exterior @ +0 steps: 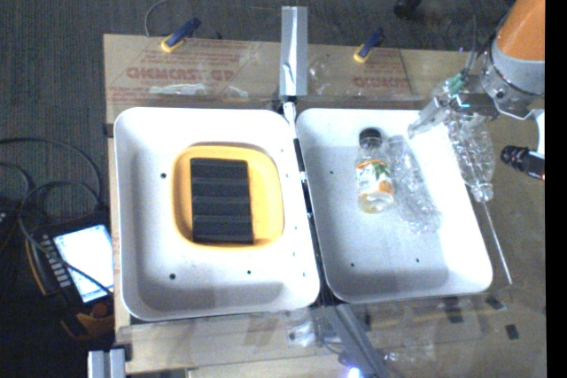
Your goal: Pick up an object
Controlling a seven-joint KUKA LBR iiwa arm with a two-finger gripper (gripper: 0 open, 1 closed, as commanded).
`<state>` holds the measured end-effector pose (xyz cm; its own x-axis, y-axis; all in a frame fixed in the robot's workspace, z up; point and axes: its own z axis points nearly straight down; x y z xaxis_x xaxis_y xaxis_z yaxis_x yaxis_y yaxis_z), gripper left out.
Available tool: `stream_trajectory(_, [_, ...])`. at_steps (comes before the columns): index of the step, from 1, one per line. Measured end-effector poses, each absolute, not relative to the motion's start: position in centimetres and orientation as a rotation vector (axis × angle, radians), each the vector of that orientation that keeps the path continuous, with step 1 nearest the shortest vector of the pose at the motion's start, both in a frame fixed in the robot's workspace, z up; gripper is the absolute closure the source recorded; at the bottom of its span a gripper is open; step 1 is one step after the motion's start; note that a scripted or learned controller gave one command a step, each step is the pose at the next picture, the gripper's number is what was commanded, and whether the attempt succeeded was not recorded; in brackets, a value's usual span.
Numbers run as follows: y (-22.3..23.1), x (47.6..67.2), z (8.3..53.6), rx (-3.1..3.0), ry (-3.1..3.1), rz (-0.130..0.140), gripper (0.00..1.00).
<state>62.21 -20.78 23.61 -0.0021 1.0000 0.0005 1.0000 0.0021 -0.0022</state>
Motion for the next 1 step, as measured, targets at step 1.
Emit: stream_trajectory(1, [-18.44, 57.49, 27.99, -1.766, -2.599, 0.001, 0.00])
